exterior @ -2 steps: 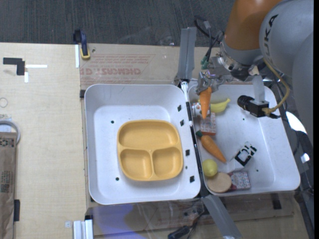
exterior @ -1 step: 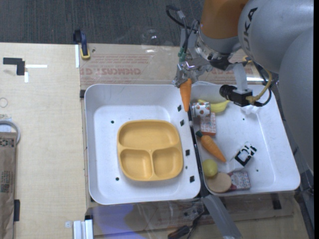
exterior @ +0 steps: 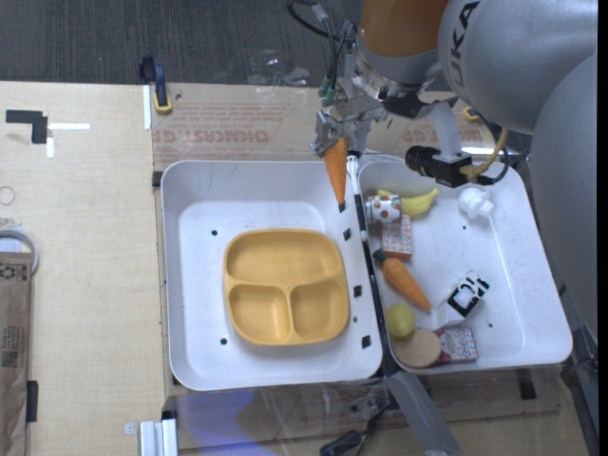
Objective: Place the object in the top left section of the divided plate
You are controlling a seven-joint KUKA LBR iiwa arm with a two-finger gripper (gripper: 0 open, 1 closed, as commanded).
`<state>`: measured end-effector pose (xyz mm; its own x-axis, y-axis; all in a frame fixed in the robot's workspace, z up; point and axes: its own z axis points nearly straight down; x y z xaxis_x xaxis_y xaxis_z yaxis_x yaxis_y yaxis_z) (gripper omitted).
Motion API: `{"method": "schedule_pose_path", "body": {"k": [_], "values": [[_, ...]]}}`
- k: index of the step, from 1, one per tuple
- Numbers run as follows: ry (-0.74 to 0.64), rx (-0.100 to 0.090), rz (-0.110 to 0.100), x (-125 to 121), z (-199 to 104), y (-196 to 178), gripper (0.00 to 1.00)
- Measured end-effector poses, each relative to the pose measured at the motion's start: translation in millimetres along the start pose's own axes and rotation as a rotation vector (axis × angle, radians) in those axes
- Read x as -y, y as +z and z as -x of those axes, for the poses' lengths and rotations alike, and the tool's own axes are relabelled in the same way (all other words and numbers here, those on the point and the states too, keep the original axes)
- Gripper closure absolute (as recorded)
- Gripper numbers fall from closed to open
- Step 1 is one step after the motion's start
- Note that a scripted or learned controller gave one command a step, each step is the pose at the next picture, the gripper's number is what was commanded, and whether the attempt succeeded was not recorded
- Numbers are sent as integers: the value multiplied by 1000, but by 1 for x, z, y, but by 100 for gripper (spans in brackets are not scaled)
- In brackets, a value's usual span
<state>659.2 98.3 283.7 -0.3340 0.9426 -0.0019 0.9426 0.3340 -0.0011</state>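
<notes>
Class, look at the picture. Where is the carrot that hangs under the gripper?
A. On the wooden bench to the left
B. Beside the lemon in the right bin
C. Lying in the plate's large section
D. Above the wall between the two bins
D: the carrot hangs from the gripper over the wall between the bins, not yet over the plate.

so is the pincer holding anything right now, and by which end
Yes, the pincer holds an orange carrot by its broad top end; the carrot hangs point down over the divider between the two bins, near the yellow divided plate.
</notes>
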Motion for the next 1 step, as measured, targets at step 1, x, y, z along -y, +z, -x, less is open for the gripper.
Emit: {"method": "schedule_pose_path", "body": {"k": [1], "values": [[-89, -1, -2, -12, -34, 17, 100]]}}
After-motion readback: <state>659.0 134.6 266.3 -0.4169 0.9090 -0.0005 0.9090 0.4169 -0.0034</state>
